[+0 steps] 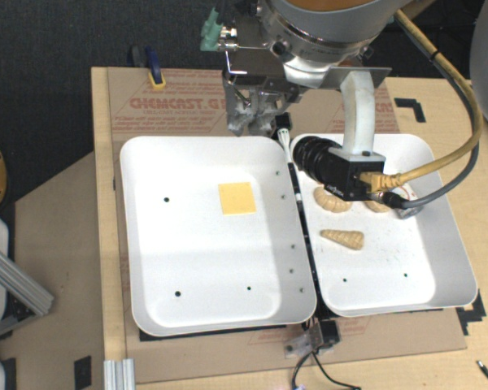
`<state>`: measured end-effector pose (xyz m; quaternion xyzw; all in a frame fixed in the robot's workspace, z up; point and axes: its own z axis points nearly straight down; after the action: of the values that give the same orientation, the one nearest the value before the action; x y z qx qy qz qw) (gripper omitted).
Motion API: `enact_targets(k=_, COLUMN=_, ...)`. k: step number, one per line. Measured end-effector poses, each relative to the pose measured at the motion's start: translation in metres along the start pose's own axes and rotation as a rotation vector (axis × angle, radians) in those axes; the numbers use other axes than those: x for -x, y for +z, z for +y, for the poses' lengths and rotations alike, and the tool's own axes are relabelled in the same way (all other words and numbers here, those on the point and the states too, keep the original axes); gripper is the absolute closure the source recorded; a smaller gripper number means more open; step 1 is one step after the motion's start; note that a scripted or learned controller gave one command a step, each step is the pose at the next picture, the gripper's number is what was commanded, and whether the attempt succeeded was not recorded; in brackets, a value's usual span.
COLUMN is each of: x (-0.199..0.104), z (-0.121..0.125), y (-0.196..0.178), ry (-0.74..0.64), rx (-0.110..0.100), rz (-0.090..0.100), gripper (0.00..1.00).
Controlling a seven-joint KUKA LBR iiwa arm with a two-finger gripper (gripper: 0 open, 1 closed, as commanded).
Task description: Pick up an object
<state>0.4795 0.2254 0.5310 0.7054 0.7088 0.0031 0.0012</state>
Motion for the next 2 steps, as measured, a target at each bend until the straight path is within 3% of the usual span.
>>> enact_targets(k=2, x=-0.002, z=0.001, y=-0.021, ry=-0.003, rx=0.005, rz=0.002, gripper=1.0)
